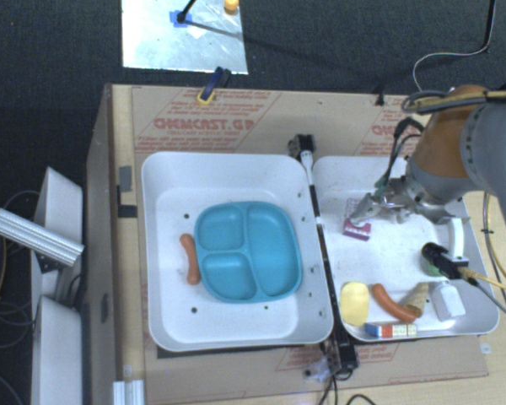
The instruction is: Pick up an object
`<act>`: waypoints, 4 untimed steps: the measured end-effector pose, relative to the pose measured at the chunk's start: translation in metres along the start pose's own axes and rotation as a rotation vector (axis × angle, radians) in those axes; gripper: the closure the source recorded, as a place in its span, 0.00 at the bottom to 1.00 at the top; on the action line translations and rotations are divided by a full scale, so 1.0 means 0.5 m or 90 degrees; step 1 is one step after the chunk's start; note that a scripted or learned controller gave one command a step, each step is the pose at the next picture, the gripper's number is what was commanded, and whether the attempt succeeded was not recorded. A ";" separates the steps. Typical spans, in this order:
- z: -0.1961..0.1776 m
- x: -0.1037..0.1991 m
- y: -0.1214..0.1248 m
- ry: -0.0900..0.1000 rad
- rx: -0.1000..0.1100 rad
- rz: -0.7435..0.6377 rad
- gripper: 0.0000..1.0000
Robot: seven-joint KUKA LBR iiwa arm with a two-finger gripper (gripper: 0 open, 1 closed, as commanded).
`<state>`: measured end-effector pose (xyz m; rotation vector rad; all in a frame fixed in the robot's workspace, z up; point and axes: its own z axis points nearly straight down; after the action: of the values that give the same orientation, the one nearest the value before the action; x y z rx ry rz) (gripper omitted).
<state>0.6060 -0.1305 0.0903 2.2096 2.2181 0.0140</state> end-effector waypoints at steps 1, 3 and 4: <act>0.011 0.082 0.124 0.001 0.006 -0.001 0.00; -0.010 0.080 0.080 0.000 0.006 -0.001 1.00; -0.063 -0.036 -0.010 0.000 0.008 0.002 1.00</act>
<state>0.6007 -0.1487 0.1215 2.2183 2.2213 -0.0008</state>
